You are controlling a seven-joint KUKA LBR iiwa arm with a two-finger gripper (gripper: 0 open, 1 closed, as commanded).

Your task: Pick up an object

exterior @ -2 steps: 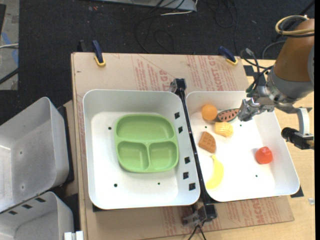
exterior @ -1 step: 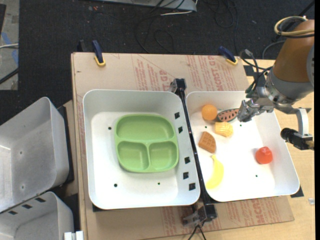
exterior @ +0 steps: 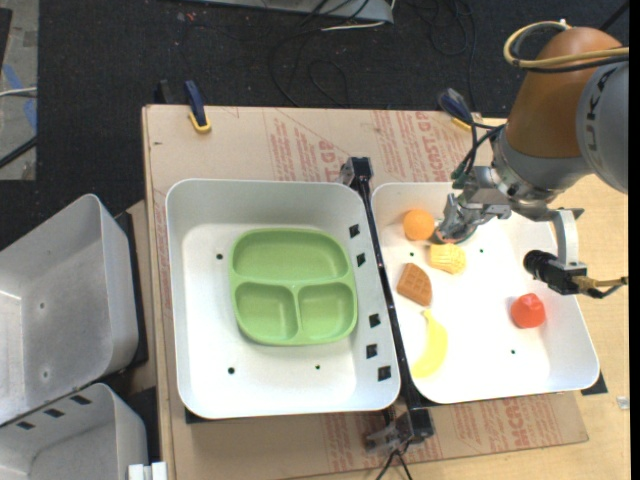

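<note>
The right bin (exterior: pixel 560 368) holds several toy foods: an orange ball (exterior: pixel 418 224), a yellow corn-like piece (exterior: pixel 449 259), a brown bread-like wedge (exterior: pixel 414 285), a yellow banana (exterior: pixel 432 345) and a red tomato-like piece (exterior: pixel 528 311). My gripper (exterior: pixel 453 230) hangs low over the bin's upper left part, between the orange ball and the yellow corn piece, just above the corn. The grey arm with its orange band (exterior: pixel 560 78) reaches in from the upper right.
The left bin (exterior: pixel 200 378) holds a green divided tray (exterior: pixel 294 286). A black divider (exterior: pixel 375 258) runs between the bins. Grey tubs (exterior: pixel 55 298) stand off the bench at the left. Clamps (exterior: pixel 198 108) sit on the bench's far edge.
</note>
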